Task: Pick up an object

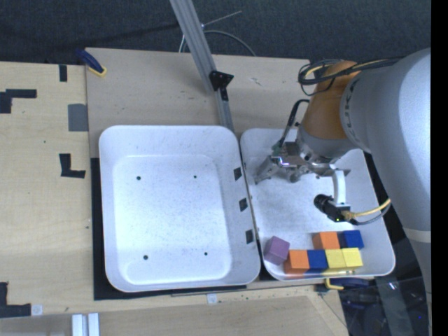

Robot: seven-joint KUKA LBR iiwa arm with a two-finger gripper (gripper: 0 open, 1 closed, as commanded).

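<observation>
1. On the tan wooden bench (140,89), two shallow white plastic bins lie side by side: the larger left bin (112,208) and the smaller right bin (374,254), their inner rims touching.
2. Over the right bin, toward its 11 o'clock region, hangs the two-finger metal gripper (280,172) of the grey arm (395,131), below the orange band (325,117). Whether its fingers stand wide or narrow cannot be told from this slant; nothing is seen between them.
3. Along the right bin's 6 o'clock edge lies a cluster of small coloured blocks, well apart from the gripper:
   - a purple block (277,248) at the cluster's 9 o'clock end, tilted and slightly apart;
   - an orange block (299,259) and a blue block (317,259) just beside it;
   - two yellow blocks (343,258) continuing the row;
   - a second orange block (326,241) and a second blue block (351,239) behind them.
4. A grey metal strut (192,30) slants across the bench from 12 o'clock toward the bins.
</observation>
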